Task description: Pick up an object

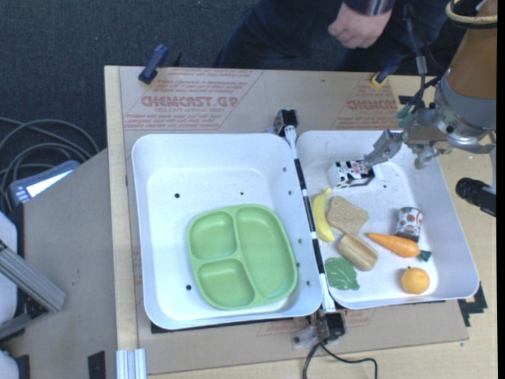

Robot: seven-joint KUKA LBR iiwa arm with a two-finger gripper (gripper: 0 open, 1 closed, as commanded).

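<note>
The right bin [442,212] holds several objects: a black-and-white toy [349,174], a banana [320,216], a bread slice [347,214], a bread roll [357,251], a carrot [394,245], a small can [408,223], an orange [415,279] and a green leaf piece [342,273]. My gripper [394,163] hangs over the far part of this bin, open, with nothing between its fingers. Its left finger [377,153] slants down toward the toy, its tip just beside the toy's upper right edge.
The left bin [158,172] carries a green divided plate [239,255]. A person's hand [359,26] hovers beyond the bench's far edge. Clamps [287,120] join the bins at the middle. Cables lie on the floor at the left.
</note>
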